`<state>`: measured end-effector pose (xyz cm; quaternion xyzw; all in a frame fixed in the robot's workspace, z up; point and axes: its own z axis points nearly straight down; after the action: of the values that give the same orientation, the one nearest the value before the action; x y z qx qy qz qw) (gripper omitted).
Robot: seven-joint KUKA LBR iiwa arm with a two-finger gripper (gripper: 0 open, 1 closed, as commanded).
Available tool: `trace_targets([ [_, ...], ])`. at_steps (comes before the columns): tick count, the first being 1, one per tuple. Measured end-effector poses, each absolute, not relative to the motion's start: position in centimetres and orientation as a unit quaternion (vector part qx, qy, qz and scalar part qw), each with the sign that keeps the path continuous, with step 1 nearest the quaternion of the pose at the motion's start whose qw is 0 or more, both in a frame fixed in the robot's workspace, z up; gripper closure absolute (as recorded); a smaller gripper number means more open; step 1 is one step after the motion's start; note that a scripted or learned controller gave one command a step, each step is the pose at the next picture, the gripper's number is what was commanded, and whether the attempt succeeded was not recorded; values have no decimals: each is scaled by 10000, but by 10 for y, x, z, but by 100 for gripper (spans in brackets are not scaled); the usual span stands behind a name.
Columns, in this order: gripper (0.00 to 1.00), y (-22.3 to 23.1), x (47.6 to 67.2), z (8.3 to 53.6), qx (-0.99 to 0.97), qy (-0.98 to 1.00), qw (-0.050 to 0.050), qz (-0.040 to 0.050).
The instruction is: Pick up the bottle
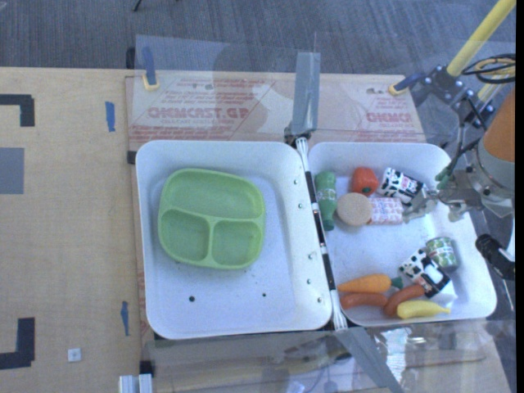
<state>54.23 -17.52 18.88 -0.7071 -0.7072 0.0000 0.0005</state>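
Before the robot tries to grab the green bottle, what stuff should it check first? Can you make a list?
1. Green plastic bottle in plain sight, lying along the left wall of the right white bin: ok.
2. Gripper over the bottle: not ok, it sits at the bin's right side.
3. Room around the bottle: not ok, the round tan cookie-shaped toy looks to touch it, and the bin wall is close.
4. Path across: cannot tell, the black-and-white cow toy and orange round toy lie between.
5. Gripper free of any toy: cannot tell.
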Motion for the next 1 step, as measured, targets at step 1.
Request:
trace_targets([
  [1, 0, -136, 530, 117, -7955, -6060, 20, 9],
])
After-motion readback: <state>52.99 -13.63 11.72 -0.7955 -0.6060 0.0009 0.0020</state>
